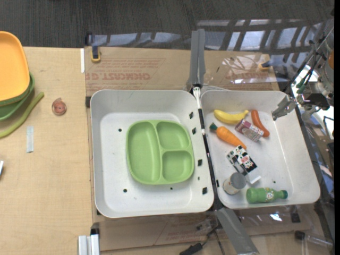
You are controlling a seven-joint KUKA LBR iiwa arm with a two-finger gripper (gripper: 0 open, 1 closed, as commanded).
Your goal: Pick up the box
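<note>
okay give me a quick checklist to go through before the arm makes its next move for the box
1. Box located: ok. The black-and-white box lies in the right bin, near the middle.
2. Claw over the box: not ok. The claw is up by the bin's far right rim, away from the box.
3. Claw open for a grasp: cannot tell.
4. Room around the box: not ok. The grey can sits just below it and the carrot just above.
5. Box top uncovered: ok. Nothing lies on it.
6. Left bin involved: ok. The green tray sits there, apart from the box.
</note>
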